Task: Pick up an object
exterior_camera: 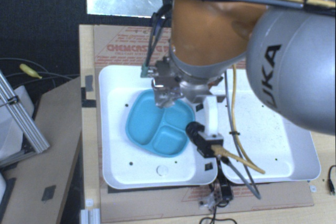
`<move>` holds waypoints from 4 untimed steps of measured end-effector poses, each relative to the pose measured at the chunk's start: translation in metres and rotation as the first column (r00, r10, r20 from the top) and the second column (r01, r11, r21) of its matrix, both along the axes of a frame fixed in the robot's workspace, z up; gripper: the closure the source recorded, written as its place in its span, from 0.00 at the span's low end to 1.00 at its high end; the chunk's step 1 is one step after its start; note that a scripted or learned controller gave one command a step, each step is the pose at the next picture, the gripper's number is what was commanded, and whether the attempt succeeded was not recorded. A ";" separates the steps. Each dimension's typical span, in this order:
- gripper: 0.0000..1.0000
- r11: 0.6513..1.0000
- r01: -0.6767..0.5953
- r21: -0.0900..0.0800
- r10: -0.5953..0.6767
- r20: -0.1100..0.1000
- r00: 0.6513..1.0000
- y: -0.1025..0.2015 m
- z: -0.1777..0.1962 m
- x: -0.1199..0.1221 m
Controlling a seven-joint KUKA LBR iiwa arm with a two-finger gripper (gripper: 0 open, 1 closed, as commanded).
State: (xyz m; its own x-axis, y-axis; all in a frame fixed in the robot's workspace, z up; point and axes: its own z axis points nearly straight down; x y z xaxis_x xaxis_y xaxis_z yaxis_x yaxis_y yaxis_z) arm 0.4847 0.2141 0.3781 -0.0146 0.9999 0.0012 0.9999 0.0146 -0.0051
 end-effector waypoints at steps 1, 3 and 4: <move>1.00 1.000 0.006 0.001 -0.006 0.009 1.000 -0.007 0.016 0.002; 1.00 1.000 0.018 0.001 -0.018 0.012 1.000 -0.055 0.075 0.004; 1.00 1.000 0.019 -0.003 -0.019 0.001 1.000 -0.099 0.002 0.002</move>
